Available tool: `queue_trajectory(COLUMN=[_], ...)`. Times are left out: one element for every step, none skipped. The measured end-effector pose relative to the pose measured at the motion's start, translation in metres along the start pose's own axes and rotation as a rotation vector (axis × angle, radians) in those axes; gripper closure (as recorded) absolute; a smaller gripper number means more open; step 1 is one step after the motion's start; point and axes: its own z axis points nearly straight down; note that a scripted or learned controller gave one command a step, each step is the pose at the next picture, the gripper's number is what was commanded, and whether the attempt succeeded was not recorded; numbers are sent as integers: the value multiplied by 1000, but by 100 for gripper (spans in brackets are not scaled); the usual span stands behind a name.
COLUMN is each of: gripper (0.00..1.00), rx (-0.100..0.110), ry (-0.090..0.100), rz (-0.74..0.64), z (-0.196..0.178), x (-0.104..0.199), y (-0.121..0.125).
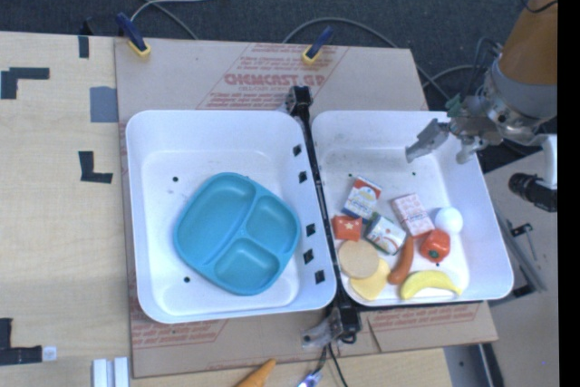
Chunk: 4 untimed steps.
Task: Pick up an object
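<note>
A pale wooden bench (54,222) against dark carpet carries a cardboard sheet (263,77) clipped at its far edge, with two shallow white bins side by side on top. The left bin (154,140) holds a blue divided plate (237,233) lying flat near its middle. The right bin (471,222) has its objects crowded toward the near half: two small printed boxes, one blue and red (362,198), one pink (412,214), a third small packet (384,236), a small orange-red block (347,227), a round tan disc (358,261) overlapping a yellow wedge (370,286), an orange carrot-like piece (403,259), a red tomato (436,244), a white egg (449,219) and a yellow banana (429,285) at the near right corner. The grey arm (530,59), orange-banded, reaches in from the right, its gripper (444,141) above the bin's far right corner, well apart from the objects. The two fingers stand spread apart with nothing between them.
</note>
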Motion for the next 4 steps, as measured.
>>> queue_trajectory(gripper=[0, 0, 100, 0], rx=[4, -11, -11, -11], ry=[2, -3, 0, 0], rz=[1, 2, 1, 1], z=[111, 171, 162, 162], x=[2, 39, 40, 40], y=[-72, -88, -87, -87])
